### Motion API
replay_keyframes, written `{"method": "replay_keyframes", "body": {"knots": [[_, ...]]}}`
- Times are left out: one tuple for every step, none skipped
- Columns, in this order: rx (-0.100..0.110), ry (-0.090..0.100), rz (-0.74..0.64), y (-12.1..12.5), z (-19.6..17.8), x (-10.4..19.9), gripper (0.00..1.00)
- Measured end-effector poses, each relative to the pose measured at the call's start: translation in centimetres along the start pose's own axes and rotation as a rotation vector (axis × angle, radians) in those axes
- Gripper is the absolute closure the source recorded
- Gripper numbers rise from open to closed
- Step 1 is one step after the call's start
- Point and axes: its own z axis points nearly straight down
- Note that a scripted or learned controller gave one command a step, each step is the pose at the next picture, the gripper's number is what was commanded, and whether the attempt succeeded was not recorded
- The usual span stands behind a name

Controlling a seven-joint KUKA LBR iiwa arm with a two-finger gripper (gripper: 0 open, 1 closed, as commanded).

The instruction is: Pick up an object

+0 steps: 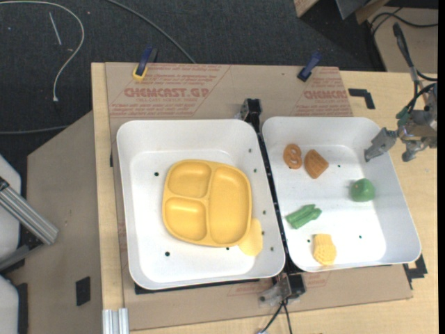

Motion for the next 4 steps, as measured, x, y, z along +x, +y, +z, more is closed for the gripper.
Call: {"method": "replay_keyframes", "body": {"knots": [[-0.013, -0.003, -0.004, 0.3, -0.8, 0.1, 0.0], [-0.008, -0.001, -0.005, 0.4, 3.9, 0.9, 0.0], [-0.007, -0.001, -0.004, 0.2, 9.1, 2.0, 0.0], [-0.009, -0.002, -0.005, 0.9, 15.1, 2.0, 0.0]]}}
